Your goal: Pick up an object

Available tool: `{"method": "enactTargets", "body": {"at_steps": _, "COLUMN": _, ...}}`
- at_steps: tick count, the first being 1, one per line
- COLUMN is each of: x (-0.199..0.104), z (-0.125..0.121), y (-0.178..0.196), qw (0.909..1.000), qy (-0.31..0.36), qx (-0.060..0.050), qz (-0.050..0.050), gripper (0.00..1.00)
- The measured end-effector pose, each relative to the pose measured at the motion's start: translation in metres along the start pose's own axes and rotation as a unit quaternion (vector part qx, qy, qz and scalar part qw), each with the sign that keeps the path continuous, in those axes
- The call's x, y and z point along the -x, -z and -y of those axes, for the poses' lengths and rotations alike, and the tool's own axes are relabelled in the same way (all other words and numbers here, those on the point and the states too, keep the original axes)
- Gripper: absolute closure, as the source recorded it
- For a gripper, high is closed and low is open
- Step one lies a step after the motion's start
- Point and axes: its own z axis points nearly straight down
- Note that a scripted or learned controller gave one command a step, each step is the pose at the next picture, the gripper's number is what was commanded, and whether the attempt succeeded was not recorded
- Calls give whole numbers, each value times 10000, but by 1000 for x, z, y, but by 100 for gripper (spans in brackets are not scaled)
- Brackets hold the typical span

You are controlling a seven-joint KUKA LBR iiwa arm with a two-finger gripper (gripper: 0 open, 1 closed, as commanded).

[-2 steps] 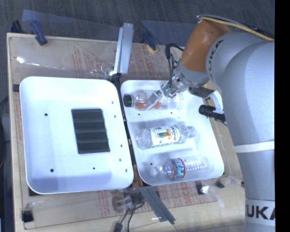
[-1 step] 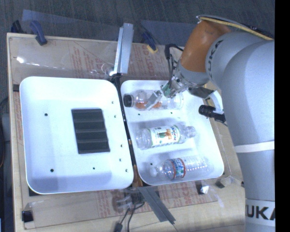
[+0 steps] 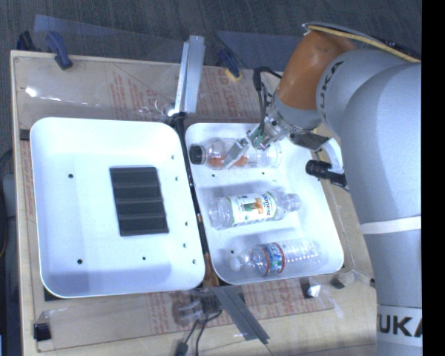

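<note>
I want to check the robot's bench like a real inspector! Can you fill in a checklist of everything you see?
Surface: wooden bench bearing the left shallow white bin and the right shallow white bin.
Job's things: in the right bin, three clear plastic bottles lying down: the small black-capped bottle at the far end, the yellow-labelled bottle in the middle, the red-and-blue-labelled bottle nearest.
Clutter: black ribbed rectangular block in the left bin.
Claw: claw low over the black-capped bottle; grip cannot be judged.
Cables: black cable by the wrist.
Surroundings: dark grey floor; blue clamps on the bench's far edge.
</note>
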Motion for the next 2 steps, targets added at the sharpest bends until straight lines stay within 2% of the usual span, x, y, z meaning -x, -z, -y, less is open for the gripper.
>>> {"method": "enactTargets", "body": {"at_steps": 1, "x": -3, "z": 0, "y": 1, "qw": 10000, "qy": 57, "qx": 0, "qz": 39, "gripper": 0}}
{"method": "enactTargets", "body": {"at_steps": 2, "x": 26, "z": 16, "y": 7, "qw": 9904, "qy": 1373, "qx": 49, "qz": -154, "gripper": 0}}
